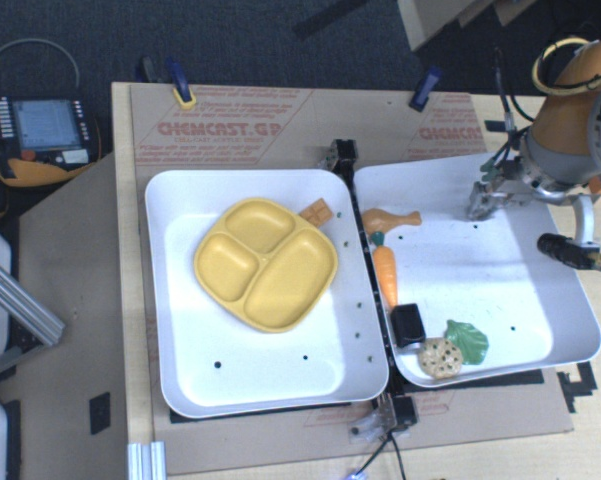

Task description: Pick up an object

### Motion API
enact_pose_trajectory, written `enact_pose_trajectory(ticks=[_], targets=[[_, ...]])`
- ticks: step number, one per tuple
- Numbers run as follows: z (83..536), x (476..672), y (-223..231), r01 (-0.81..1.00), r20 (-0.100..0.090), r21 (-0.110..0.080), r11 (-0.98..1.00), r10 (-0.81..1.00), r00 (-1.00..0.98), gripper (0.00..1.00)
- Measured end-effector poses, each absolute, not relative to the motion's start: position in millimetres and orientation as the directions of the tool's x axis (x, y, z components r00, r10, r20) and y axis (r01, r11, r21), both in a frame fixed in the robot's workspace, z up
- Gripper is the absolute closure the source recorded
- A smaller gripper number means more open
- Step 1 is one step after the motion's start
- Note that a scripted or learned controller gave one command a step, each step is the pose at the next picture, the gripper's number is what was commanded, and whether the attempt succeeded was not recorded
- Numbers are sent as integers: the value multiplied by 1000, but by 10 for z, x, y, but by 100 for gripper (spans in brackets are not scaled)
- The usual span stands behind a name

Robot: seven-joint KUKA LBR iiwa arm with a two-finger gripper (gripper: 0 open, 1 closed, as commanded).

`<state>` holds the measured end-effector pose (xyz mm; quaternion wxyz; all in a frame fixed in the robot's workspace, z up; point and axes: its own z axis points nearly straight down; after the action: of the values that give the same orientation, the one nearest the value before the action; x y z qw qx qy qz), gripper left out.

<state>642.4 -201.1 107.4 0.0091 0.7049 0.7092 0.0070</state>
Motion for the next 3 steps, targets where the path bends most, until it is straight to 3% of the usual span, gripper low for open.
enact_pose_trajectory(ticks=[1,2,3], targets=[[1677,6456,-2095,1000,-3,5,1,1000,-1,100],[2324,6471,-2088,1000,-3,8,1,1000,-1,100],[2509,6479,-2089,1000,-2,4,1,1000,-1,100]])
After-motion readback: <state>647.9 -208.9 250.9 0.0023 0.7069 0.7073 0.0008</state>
